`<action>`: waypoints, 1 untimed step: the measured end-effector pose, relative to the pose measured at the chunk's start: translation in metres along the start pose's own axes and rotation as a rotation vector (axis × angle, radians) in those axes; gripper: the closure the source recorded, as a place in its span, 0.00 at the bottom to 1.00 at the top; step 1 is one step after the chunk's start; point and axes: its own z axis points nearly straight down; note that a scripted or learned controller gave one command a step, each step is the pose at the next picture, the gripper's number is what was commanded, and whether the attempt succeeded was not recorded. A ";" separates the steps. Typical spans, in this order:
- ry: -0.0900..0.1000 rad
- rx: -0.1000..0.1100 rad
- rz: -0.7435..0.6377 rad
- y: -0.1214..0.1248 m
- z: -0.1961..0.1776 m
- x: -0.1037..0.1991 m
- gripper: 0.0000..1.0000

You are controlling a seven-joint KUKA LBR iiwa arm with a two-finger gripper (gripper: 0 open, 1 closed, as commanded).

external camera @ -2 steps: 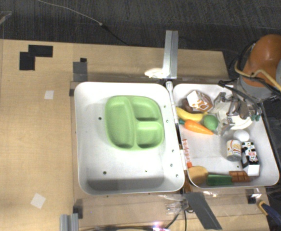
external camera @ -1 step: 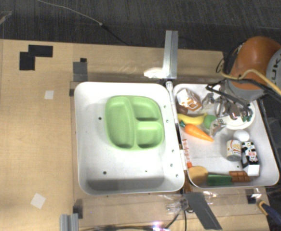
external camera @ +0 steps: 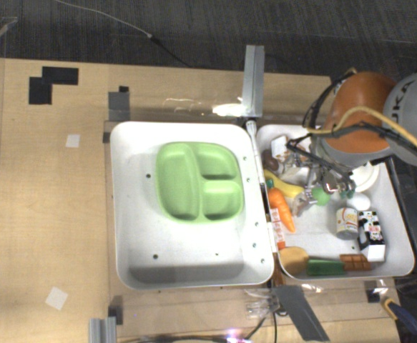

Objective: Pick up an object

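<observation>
We judge the pick as not done yet: the gripper [external camera: 315,190] hangs low in the right bin [external camera: 398,252], over the toy pile, w/ nothing seen lifted. Whether it is spread or pressed together we cannot tell. Possible targets lie just beside it: a banana [external camera: 288,187], a carrot [external camera: 281,209] on its left, a small can [external camera: 346,221] nearer. At the near wall lie a green block [external camera: 325,266] & a brown bar [external camera: 356,263]. Items are crowded, so neighbours may get in the way. The left bin [external camera: 133,213] holds a green tray [external camera: 197,181].

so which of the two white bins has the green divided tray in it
The left white bin; the green three-compartment plastic tray lies in it. The right white bin holds small toy foods, under the gripper.
</observation>
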 end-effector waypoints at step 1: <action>-0.005 0.001 0.158 0.002 -0.001 0.028 0.00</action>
